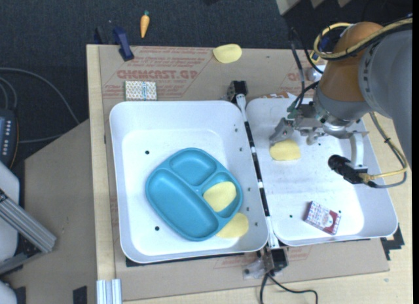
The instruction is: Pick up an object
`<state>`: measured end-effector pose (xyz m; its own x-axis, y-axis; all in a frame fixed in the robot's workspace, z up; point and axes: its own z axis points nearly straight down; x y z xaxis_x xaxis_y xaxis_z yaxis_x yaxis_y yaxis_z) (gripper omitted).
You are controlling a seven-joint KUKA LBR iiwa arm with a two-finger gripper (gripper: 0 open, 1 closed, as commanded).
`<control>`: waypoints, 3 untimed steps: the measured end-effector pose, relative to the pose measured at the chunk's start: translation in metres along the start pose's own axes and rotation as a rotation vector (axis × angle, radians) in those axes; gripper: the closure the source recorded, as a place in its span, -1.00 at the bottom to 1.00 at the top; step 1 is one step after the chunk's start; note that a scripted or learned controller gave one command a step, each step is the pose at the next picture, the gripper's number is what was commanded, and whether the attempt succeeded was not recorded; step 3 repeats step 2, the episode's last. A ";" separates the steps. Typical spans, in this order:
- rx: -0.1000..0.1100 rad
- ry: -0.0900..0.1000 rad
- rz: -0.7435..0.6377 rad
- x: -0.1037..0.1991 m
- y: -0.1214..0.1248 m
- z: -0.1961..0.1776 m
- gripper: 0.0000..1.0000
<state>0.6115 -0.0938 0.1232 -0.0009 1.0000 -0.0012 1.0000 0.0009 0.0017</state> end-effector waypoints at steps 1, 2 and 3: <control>0.005 0.001 0.001 -0.007 0.010 0.039 -1.00; -0.004 -0.001 -0.001 -0.007 0.012 0.027 1.00; -0.004 -0.001 -0.001 -0.007 0.012 0.027 1.00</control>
